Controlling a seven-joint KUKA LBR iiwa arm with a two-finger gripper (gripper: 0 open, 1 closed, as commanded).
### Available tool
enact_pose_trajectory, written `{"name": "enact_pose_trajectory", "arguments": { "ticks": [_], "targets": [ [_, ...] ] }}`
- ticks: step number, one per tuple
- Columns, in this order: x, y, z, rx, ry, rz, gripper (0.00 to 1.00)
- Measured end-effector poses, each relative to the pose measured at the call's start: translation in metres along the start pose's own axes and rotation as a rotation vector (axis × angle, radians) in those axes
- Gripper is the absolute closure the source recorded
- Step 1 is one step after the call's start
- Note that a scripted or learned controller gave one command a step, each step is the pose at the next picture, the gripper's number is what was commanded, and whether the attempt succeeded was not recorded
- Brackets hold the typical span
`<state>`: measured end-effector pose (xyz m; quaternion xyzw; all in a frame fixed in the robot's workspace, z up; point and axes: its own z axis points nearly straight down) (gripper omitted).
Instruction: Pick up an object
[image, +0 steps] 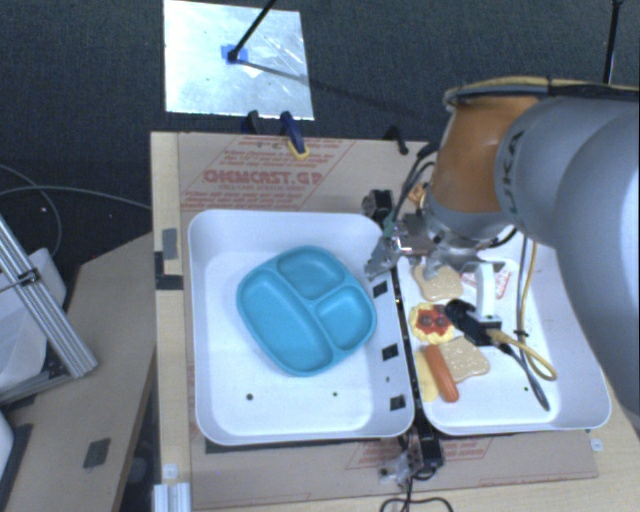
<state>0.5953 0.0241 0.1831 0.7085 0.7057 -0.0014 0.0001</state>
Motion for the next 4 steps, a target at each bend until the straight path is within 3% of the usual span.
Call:
{"name": "enact_pose_trajectory", "arguments": {
  "ticks": [1,2,3,4],
  "targets": [
    [0.004,0.002,-0.013,-0.006,0.002,-0.008,1.0],
    [0.049,-0.045,-0.022,0.0,0.005,-0.012,1.0],
    [0.112,-0.086,-0.097,-0.008,0.007,-0.016,1.0],
    [0.143,-0.086,-0.107,-0.004,0.004,-0.011,1.0]
  ]
}}
